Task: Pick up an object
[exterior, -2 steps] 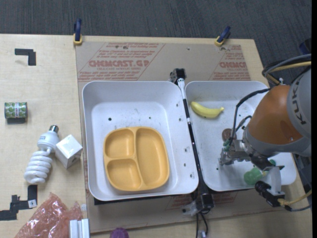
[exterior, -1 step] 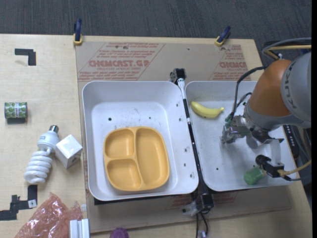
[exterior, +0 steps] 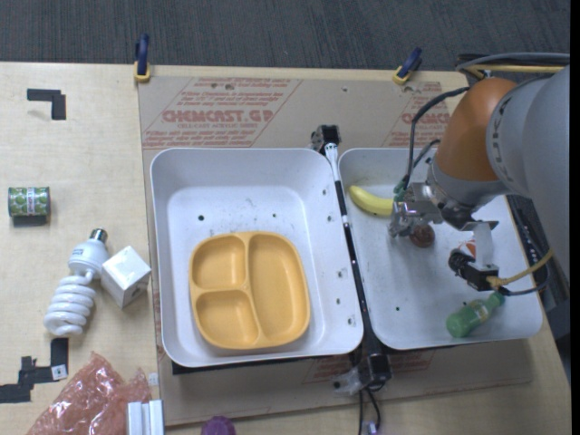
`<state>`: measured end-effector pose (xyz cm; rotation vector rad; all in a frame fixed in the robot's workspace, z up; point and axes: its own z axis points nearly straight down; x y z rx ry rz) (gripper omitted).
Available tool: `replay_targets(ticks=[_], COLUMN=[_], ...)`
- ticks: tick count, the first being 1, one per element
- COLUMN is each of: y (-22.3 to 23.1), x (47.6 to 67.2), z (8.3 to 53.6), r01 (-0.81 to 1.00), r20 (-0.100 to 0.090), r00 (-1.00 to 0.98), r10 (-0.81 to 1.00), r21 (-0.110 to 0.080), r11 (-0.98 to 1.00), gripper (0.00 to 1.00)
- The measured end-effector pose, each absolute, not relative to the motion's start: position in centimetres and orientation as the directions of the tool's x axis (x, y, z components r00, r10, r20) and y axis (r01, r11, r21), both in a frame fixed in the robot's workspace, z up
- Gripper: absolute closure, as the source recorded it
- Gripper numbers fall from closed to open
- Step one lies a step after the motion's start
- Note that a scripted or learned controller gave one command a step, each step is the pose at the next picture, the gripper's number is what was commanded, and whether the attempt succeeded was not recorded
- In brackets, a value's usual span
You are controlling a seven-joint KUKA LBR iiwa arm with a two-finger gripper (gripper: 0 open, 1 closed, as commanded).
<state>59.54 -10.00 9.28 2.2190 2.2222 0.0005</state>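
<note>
we are at the reach-in step: nearest us in the right bin (exterior: 399, 329) lies a green bottle (exterior: 471, 316), untouched. further in, the jaws (exterior: 412, 225) hover low over a small dark brown lump (exterior: 421, 236), beside the yellow banana (exterior: 370, 200). we cannot tell whether they are spread or pressed together. next we likely need a clean close on the lump, then lift.

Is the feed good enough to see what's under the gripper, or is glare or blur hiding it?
Camera view: lighting is even, no strong glare on the right bin; banana and green bottle read sharply; the gripper sits in the arm's shade, over a small dark object too murky to identify.
</note>
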Motion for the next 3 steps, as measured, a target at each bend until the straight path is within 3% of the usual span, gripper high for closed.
replay_targets(ticks=[1, 2, 3], y=[-10.4, -10.3, -11.4], x=[54.0, 49.9, 55.7], z=[9.2, 9.2, 9.3], r01=[1.000, 1.000, 1.000], r20=[0.000, 0.000, -0.001], r00=[0.001, 0.002, -0.001], r10=[1.000, 1.000, 1.000], r21=[0.000, 0.000, 0.001], r11=[-0.001, -0.002, 0.001], gripper=[0.00, 0.00, 0.00])
